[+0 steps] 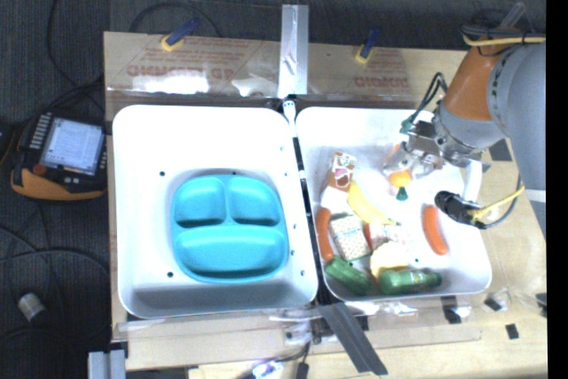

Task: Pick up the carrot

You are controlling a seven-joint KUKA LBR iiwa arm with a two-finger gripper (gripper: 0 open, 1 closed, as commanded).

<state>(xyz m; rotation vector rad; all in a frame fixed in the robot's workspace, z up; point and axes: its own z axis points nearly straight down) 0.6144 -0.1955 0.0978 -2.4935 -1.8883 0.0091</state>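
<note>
Overhead view of the bench. Left: a shallow white plastic bin (142,191) containing a light-blue three-compartment tray (231,225). Right: a second white bin (470,266) holding toy foods, among them a yellow banana (366,204), a green cucumber (410,280) at its lower edge and an orange-red sausage (434,229). The small orange carrot with a green tip (400,183) lies in the bin's upper middle, directly below the two-finger gripper (410,157); whether the gripper is wide or narrow cannot be told.
</note>
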